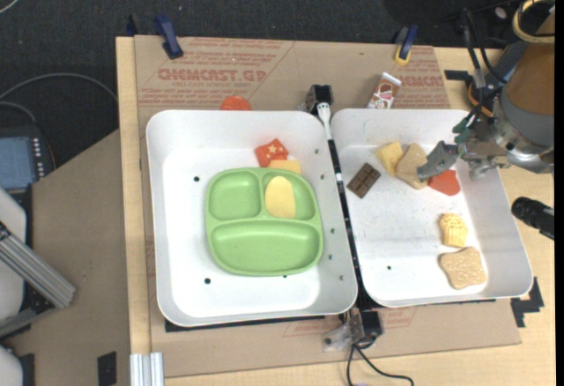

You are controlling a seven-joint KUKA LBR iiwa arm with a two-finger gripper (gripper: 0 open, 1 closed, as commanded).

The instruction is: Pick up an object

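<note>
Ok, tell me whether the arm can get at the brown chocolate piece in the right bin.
Probably yes. The chocolate piece lies flat on bare bin floor near the right bin's left wall, nothing on top of it; the gripper hangs just to its right.

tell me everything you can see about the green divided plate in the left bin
The green, rounded-square plastic divided plate lies flat near the middle of the left white bin. It has two small upper compartments and one wide lower one. A pale yellow oval piece sits in the upper right compartment. Nothing else is seen in it.
</note>
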